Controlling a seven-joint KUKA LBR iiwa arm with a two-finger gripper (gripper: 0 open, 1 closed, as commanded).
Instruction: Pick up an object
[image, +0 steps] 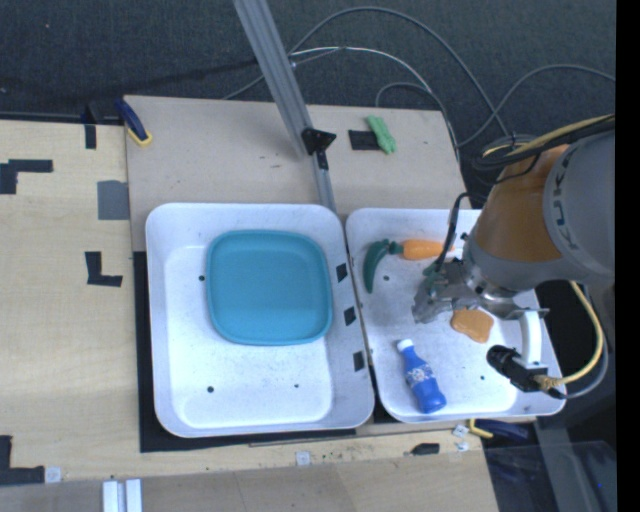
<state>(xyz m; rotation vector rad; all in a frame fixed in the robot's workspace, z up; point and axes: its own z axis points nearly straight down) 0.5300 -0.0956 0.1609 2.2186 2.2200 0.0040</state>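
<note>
Camera view: arm comes in from the right of the frame, gripper (436, 298) low over the right bin (385, 395), centre-right of the picture. Fingers are a dark blur from this angle, so I cannot tell how far they are parted, and nothing is visibly between them. Candidates in that bin: toy carrot (412, 249) with green top just above the gripper, tan bread-like piece (472, 323) just right of it, blue bottle (420, 375) with white cap below. Left bin (165, 300) has a teal plate (268, 286). Looks like the descend/grasp step, no lift yet. Next: close on whatever sits under the tips, then raise straight up and check it comes along.
</note>
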